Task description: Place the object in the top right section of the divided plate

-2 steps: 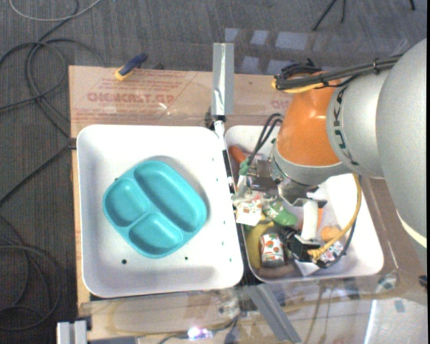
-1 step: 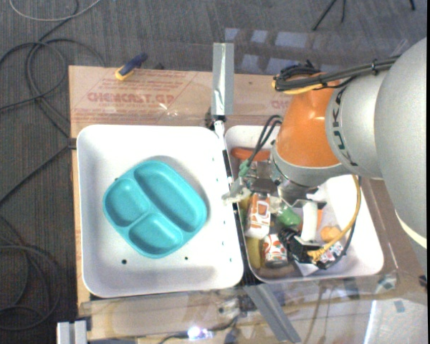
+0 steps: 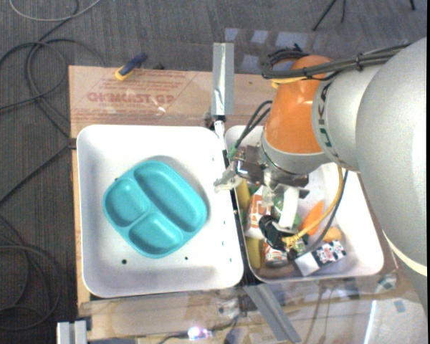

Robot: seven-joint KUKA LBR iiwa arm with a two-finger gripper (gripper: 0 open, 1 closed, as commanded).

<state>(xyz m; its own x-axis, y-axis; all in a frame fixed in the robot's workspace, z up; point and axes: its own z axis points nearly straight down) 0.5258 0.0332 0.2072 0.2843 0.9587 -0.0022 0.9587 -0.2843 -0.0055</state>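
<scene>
The arm [image 3: 301, 120] hangs low over the right bin [image 3: 365, 253], its pincer [image 3: 272, 196] buried among the clutter [image 3: 294, 239] — whether it is wide, narrow or holding anything, I cannot tell. The blue plate [image 3: 155, 206] sits in the left bin [image 3: 93, 264], all 3 sections bare. The risk, as I judge it — a packed pile means the pincer may come up bare or with 2 items snagged, and any lift must pass over the ridge between the bins [image 3: 233, 213].

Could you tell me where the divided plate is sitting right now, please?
The teal plate lies in the left bin, near its middle, left of the arm, which hangs over the cluttered right bin.
</scene>
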